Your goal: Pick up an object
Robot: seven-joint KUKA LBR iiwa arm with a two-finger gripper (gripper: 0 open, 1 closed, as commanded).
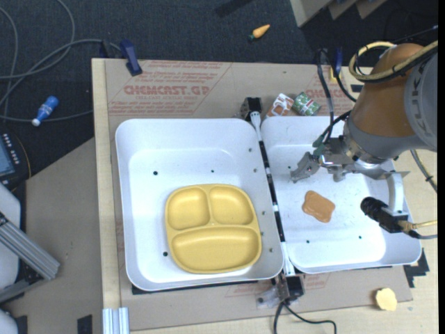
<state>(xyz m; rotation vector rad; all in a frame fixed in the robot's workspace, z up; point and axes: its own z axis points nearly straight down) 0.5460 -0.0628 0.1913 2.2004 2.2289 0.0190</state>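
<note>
A tan, flat piece [318, 206] lies on the floor of the right bin [306, 252], roughly at its middle. It is a rounded oblong whose long axis runs from upper left to lower right in the view, with the lower-right end a little broader. Nothing touches it.

The arm [389, 103] reaches in from the right, its orange band above the grey wrist, which hangs over the right bin's far half. The hand [304, 170] points left and slightly down in the view, toward the divide between the bins. It sits just above and left of the tan piece, apart from it. Whether its fingers are open or closed cannot be told from this angle; nothing shows between them.

Two white bins stand side by side on the worktop [181, 82]. The left bin [139, 152] holds one yellow tray [212, 228] with three compartments. The right bin holds the single tan piece. Behind the right bin lie two small packets [295, 104]. One yellow lump [386, 298] rests on the worktop's near right corner. On the floor, one blue bottle [46, 108] lies at left and one orange bit [260, 30] at top.
</note>
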